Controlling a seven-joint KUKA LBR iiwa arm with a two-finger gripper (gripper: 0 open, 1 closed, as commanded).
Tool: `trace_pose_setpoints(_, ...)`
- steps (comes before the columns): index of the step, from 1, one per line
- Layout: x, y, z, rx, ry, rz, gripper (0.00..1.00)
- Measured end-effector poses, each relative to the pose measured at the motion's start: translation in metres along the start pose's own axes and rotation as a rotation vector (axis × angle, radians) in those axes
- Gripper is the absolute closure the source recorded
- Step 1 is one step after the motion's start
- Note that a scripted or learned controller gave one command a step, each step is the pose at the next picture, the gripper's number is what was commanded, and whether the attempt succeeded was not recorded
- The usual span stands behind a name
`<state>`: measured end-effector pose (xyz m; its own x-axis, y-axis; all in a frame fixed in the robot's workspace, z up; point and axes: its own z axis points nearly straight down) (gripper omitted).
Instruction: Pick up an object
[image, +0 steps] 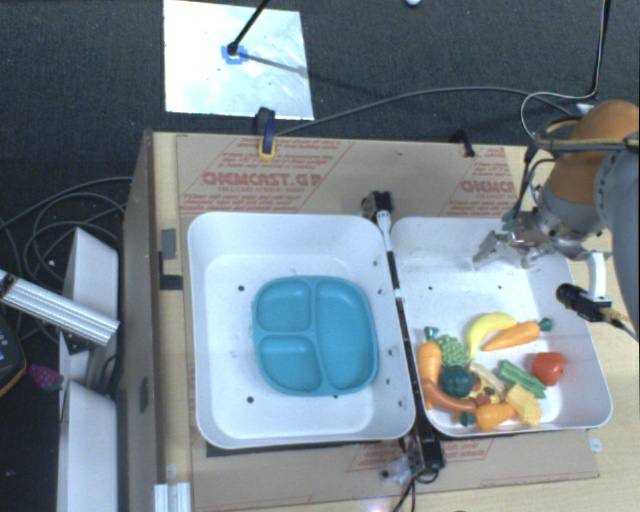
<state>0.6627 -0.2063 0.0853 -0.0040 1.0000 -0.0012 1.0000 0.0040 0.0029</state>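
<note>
We see the gripper (497, 247) at the upper right of the frame, over the bare upper part of the right bin (440, 250). Its fingers look spread apart, with nothing between them, though at this size we cannot be exact about the gap.

Outward from there, the things to pick lie in a heap at the lower right of the frame, in the lower part of that same bin, well apart from the gripper. On top we make out a banana (487, 326), a carrot (516, 335) lying across it, and a tomato (547, 367) at the heap's right edge; green and orange pieces crowd below them.

We judge these to be toy foods: light, stiff, smooth-skinned, likely slippery and not fragile. The carrot seems the best choice, being uppermost and slim; we would close across its thick middle, not its tapered tip.

The blue divided plate (315, 334) sits alone in the left bin (220, 300).
</note>
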Motion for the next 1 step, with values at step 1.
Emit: trace_pose_setpoints(1, 0.0317, -0.0779, 0.0006, 0.002, 0.001, 0.002, 0.0)
